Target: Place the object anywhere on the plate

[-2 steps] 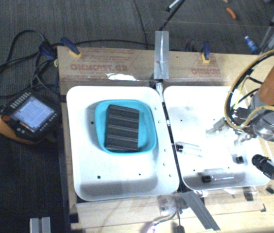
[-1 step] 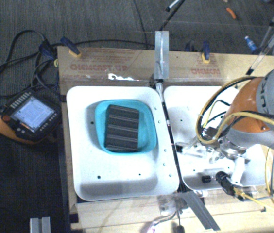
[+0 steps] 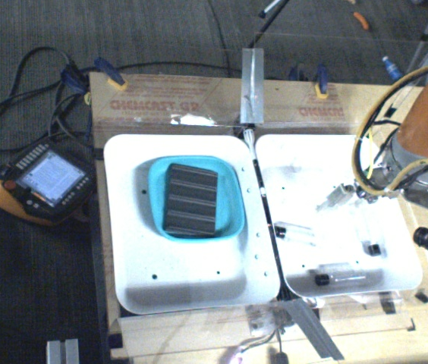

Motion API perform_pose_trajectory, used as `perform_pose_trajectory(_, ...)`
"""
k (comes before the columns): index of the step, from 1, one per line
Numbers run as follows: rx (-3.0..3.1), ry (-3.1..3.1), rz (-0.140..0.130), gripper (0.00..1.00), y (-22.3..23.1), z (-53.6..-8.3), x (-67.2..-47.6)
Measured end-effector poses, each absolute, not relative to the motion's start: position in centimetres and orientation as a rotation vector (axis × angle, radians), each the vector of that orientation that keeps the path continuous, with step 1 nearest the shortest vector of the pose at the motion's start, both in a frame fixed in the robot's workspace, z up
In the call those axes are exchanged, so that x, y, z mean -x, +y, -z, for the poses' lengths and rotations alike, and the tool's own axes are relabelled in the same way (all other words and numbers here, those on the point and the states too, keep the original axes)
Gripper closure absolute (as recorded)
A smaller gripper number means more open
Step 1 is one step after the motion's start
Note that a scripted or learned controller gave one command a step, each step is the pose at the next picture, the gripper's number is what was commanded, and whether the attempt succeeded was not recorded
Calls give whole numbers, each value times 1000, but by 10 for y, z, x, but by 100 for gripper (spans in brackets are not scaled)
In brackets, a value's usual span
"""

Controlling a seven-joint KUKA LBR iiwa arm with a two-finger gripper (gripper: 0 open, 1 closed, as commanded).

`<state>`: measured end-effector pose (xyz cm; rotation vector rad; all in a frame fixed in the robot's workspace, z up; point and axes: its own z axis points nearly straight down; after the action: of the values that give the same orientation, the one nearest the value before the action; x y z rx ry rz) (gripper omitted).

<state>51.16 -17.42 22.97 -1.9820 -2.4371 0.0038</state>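
Fingers (image 3: 334, 199) were too blurred for us to tell their state, at 3 o'clock over the right bin (image 3: 396, 271); the block (image 3: 191, 199) lay on the plate (image 3: 233, 207) at 9 o'clock, so we judged placing done, only withdrawal remaining

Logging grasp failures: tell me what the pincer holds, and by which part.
Nothing visibly held. The pincer is over the right bin; the dark block lies on the plate in the left bin.
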Motion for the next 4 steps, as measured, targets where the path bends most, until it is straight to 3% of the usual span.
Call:
perform_pose_trajectory(1,2121,-2321,-4,0,-107,-171,-483)
perform_pose_trajectory(2,2060,-2373,-5,0,-225,-208,-484)
perform_pose_trajectory(3,2123,-2311,-3,0,-155,-140,-487)
perform_pose_trajectory(4,1661,-2667,-2,0,-203,-209,-484)
